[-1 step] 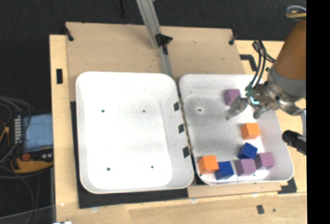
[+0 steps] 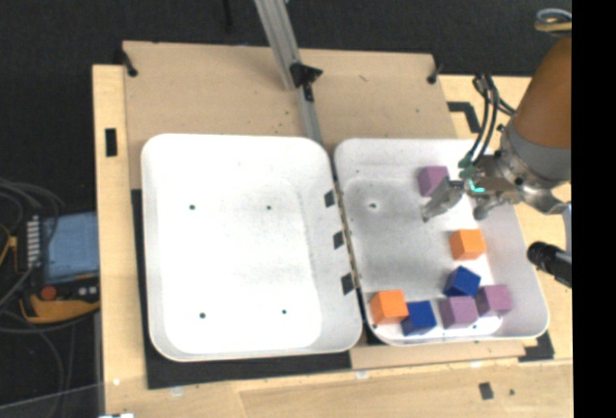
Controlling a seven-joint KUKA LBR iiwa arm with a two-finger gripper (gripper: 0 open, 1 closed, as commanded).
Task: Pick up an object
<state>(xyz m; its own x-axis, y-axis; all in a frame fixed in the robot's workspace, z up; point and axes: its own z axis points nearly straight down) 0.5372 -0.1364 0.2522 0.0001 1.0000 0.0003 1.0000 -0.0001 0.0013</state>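
On the tabletop (image 2: 221, 98), the tool (image 2: 460, 204) hangs wide, holding nothing, in the right bin (image 2: 385, 166) near a purple block (image 2: 432, 179); likely reaching, next descend and close.

Even overhead light whitens both bins (image 2: 241, 243) nearly to glare; shadows under the blocks (image 2: 467, 244) are faint; focus is soft, perhaps slightly blurred throughout.

arm (image 2: 551, 108) cut off by the right edge.
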